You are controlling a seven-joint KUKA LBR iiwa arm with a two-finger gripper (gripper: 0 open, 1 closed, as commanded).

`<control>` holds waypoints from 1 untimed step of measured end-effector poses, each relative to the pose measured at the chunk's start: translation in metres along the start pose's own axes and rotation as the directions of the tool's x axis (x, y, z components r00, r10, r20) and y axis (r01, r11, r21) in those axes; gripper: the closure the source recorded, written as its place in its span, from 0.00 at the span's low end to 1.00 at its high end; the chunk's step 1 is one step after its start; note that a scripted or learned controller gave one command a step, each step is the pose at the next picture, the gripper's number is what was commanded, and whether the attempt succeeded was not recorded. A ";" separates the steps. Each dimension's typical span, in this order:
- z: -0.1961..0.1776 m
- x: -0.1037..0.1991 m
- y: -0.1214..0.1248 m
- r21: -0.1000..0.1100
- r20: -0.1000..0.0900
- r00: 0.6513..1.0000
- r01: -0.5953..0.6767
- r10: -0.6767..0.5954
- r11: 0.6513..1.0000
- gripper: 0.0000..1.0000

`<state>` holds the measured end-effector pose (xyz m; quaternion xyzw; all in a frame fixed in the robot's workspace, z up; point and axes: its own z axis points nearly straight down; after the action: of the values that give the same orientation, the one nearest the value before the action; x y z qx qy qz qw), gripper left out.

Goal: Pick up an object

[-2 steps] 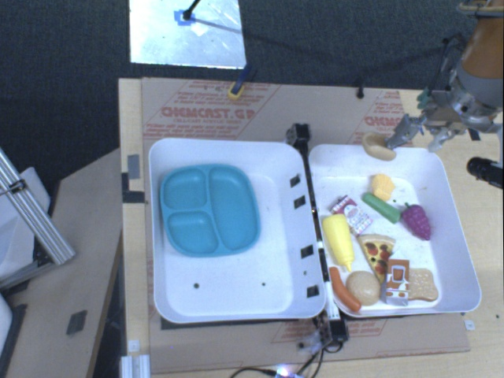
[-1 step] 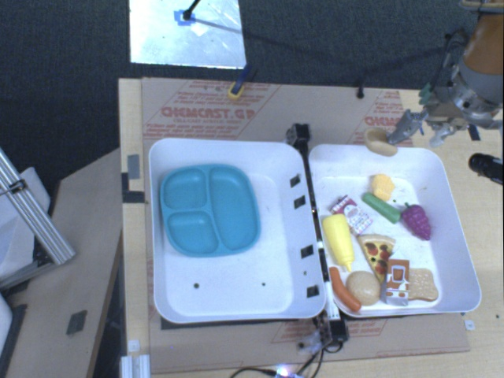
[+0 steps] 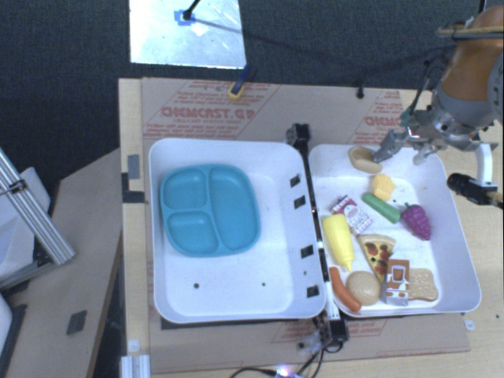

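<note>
Grey arm with orange band (image 3: 472, 65) comes in from the right, over the far-right corner of the right shallow white bin (image 3: 461, 246). Two-finger gripper (image 3: 405, 150) hangs above the bin's far edge, fingers spread apart — open, nothing between them. One fingertip sits just right of the tan rounded bread-like piece (image 3: 364, 160); can't tell if it touches.

Right bin contents, all toy food:
- tan bread piece at the far-left corner
- yellow corn-like chunk (image 3: 383, 186) just beyond a green cylinder (image 3: 381, 207)
- purple grape bunch (image 3: 416, 220) right of the green cylinder, close to it
- small red-and-white packet (image 3: 351, 213) left of the green cylinder
- yellow banana-shaped piece (image 3: 339, 239) along the left wall
- pizza slice with red dots (image 3: 378, 253) right of the banana
- orange-red sausage (image 3: 344, 289) and beige round bun (image 3: 364, 287) at the near-left corner, touching
- red-and-white carton (image 3: 396, 281) against a tan cookie-like biscuit (image 3: 422, 284) on the near side

Left shallow white bin (image 3: 236, 290) holds a light-blue three-compartment plastic plate (image 3: 209, 209), flat, toward its left side. Black clips (image 3: 302, 203) run along the seam between the bins.

Both bins sit on a cardboard sheet with red lettering (image 3: 209, 109) — beyond it, a silvery square panel (image 3: 187, 20) on dark carpet.
</note>
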<state>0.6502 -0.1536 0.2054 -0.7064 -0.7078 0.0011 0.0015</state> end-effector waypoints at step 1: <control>0.042 -0.003 -0.001 -0.002 0.001 1.000 -0.001 0.001 1.000 0.00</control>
<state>0.6487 -0.1565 0.1631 -0.7067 -0.7075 0.0007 0.0007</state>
